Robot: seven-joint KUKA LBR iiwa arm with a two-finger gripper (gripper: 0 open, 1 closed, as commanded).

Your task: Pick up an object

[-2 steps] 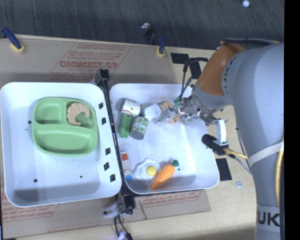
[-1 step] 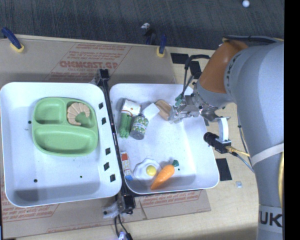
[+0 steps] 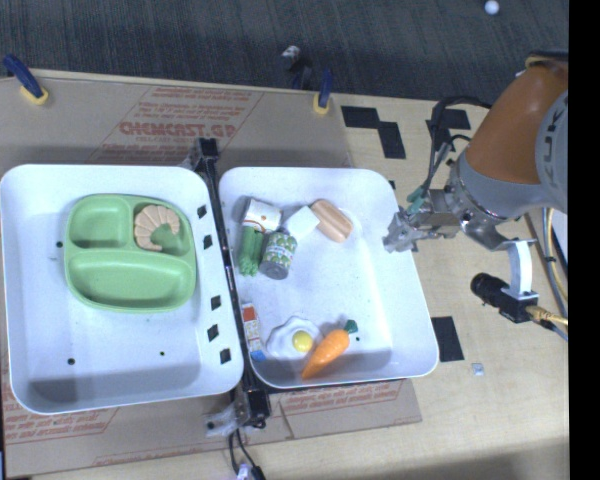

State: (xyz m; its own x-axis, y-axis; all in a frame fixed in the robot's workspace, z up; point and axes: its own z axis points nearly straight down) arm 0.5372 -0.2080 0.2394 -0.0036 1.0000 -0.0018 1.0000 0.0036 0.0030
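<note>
The toy carrot (image 3: 327, 352) lies at the near wall of the right bin (image 3: 405, 298), touching a fried egg toy (image 3: 294, 339). It is judged light, stiff and slippery, best taken across its thick middle. The end effector (image 3: 400, 232) hangs beyond that bin's right rim; its opening cannot be told.

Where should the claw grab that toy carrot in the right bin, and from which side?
Probably around the carrot's thick orange middle, coming straight down from above, fingers either side of its width. It lies flat and slanted by the bin's near wall, with the fried egg touching one side, so a sideways approach looks cramped.
</note>
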